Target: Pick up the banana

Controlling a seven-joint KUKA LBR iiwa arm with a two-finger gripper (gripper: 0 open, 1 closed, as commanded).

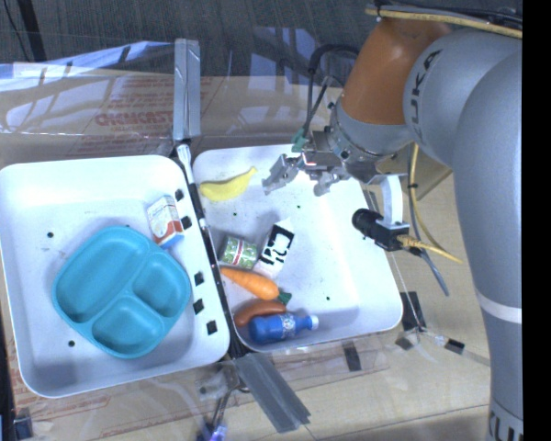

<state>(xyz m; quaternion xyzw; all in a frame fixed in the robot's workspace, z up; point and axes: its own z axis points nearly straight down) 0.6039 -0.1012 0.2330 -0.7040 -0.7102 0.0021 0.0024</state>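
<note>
Banana from tool: the banana point(226, 186) lies to view-left of the gripper point(298, 175), near but apart, nothing between them.
Banana seat: on the floor of the right bin point(372, 274), in its far-left corner, close beside the wall shared with the left bin point(37, 246).
Long axis: roughly across the view, stem end tipped up toward the tool, blunt end toward the bin wall.
Tool state: fingers parted moderately, nothing between them.
Arm pose: reaches in from view-right, orange band above the wrist, tool held out sideways over the far part of the right bin.
Other items: carrot point(250, 283), blue bottle point(280, 325) and small can point(238, 251) lie nearer the viewer, well off the line.
Judgement: next move calls for a short shift view-left, jaws set across the long axis, then down.
</note>
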